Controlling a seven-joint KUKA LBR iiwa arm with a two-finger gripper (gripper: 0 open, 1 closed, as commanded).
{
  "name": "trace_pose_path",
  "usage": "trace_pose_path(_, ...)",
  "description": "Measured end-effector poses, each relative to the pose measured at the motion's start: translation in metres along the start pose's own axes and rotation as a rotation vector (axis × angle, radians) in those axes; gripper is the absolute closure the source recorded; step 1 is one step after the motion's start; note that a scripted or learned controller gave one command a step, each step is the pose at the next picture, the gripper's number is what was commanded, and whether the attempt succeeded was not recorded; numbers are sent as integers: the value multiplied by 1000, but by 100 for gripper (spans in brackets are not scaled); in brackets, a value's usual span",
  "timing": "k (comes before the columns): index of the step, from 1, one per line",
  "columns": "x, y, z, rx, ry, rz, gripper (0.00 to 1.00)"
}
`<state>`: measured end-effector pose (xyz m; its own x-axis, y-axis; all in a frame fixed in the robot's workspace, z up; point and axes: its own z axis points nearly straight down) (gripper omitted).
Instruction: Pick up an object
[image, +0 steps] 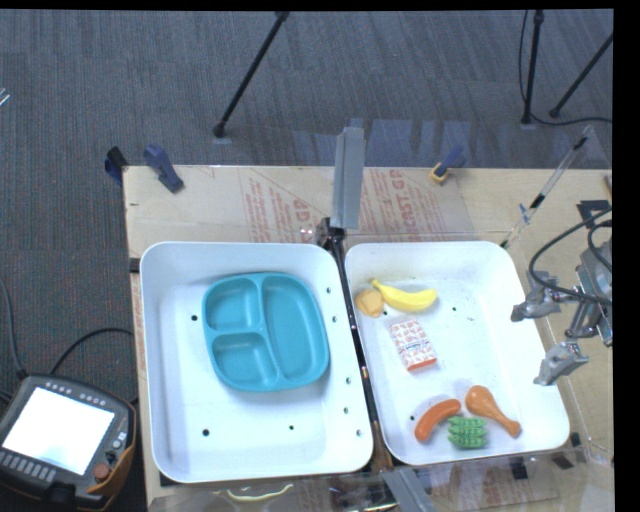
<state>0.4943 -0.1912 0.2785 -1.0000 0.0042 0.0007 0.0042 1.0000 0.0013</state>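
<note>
While the fingers hang spread and empty at 3 o'clock beyond the right bin, the carton lies mid-bin. It is probably light, stiff and boxy; take it across its narrow sides.

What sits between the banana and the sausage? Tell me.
In the camera view, the small white carton lies between the banana and the sausage.

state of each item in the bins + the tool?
Teal plastic divided plate: flat in left bin, nothing on it.
Yellow toy banana: lying in right bin.
Small white-and-red carton: lying flat.
Orange toy sausage: lying flat.
Orange toy drumstick: lying flat.
Green ridged toy: resting.
Tool: open, holding nothing.
</note>
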Motion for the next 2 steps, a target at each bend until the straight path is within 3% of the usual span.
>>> trace_pose_path(1, 18, -18, 184, -4, 3, -310, 0)
trace_pose_path(2, -18, -20, 182, 0, -2, -75, 0)
